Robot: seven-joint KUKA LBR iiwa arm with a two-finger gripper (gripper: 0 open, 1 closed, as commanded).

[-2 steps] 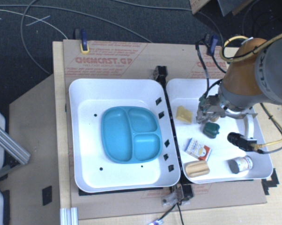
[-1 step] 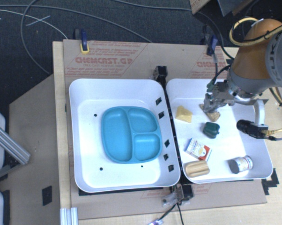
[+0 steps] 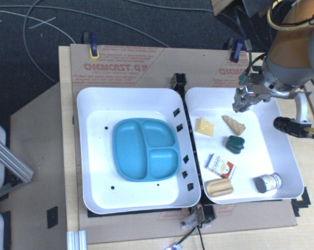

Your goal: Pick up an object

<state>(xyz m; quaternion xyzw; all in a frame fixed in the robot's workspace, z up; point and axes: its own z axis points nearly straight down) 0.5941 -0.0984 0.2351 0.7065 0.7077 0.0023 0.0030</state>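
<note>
A: Gripper position?

B: The grey two-finger gripper (image 3: 242, 104) hangs over the upper part of the right shallow white bin (image 3: 288, 155), the arm reaching in from the right. Cannot tell whether it is spread or closed; nothing is visible in its grasp.

A: Nearest object?

B: A tan cone-shaped wedge, like a bread crust (image 3: 233, 124), just below the gripper, apart from it. Left of that, a pale yellow cheese-like block (image 3: 204, 127).

A: Further out?

B: Below the wedge, a dark green rounded pepper-like piece (image 3: 234, 144). Lower and left, a small red-and-white carton (image 3: 220, 166) lying flat. Below that, near the bin's front edge, a tan bun-shaped roll (image 3: 219, 187). Down to the right of the gripper, a small grey-and-white can on its side (image 3: 267, 182), well apart from the rest.

A: Other bin?

B: The left white bin (image 3: 92, 139), well to the gripper's left, holds a blue three-compartment plastic plate (image 3: 146, 149), lying flat.
</note>
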